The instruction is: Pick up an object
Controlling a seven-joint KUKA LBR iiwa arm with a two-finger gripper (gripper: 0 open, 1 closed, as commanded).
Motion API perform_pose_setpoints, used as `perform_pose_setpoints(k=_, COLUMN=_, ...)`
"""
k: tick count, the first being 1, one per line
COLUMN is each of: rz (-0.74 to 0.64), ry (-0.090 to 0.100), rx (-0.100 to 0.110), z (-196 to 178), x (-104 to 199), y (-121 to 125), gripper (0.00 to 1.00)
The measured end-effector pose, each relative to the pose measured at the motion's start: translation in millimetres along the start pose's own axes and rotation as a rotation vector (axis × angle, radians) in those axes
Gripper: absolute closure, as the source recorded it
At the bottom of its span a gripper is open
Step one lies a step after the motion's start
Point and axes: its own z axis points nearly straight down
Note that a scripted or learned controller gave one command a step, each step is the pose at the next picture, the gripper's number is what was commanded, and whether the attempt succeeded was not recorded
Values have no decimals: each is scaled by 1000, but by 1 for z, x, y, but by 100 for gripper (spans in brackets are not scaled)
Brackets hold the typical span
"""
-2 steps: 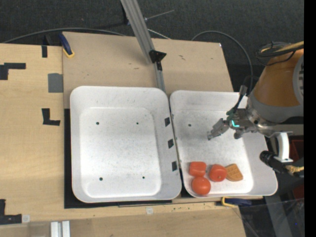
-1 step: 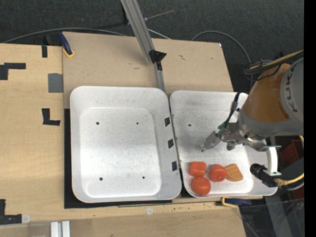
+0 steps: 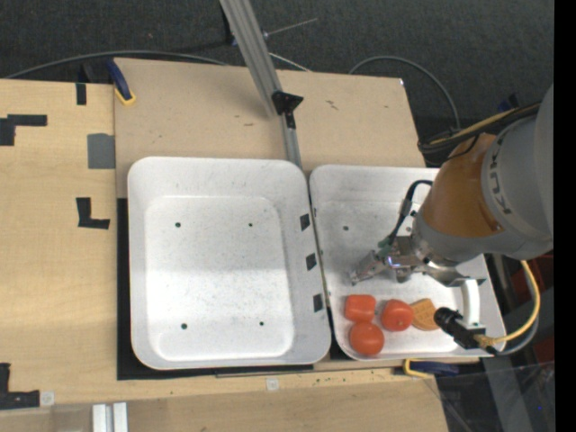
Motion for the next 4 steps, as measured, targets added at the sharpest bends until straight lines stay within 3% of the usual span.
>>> perform_pose_setpoints(k=1, rz=1, ry=-2, rx=-6, z=13, x=0, y=0, gripper=0)
perform_pose_setpoints(k=2, rz=0, ry=-1, rx=-6, z=2, x=1, y=0, gripper=100)
perform_pose_setpoints(k=4, rz=0, ry=-2, rx=-13, z=-113, x=8, y=-6, gripper=100)
